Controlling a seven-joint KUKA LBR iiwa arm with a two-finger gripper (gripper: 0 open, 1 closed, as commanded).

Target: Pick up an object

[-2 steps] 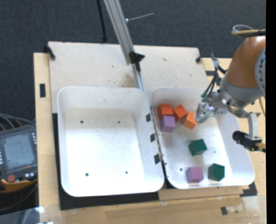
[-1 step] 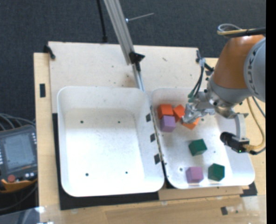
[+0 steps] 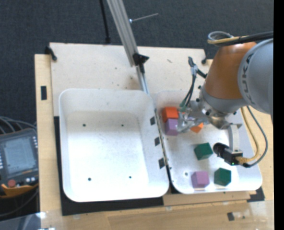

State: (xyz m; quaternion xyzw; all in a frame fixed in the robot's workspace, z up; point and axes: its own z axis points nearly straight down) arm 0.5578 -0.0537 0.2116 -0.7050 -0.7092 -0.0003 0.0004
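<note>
The right bin holds several small blocks. An orange block and a purple block lie together near its left wall. My gripper is low in this bin, right beside those two blocks on their right. A small orange piece shows just under the wrist. Two green blocks and a second purple block lie nearer the front. The arm's grey body and orange band hide the back right of the bin.
The left bin sits against the right one, sharing a dividing wall. A slanted metal pole rises from behind the bins. A handheld control pendant lies off the bench at left.
</note>
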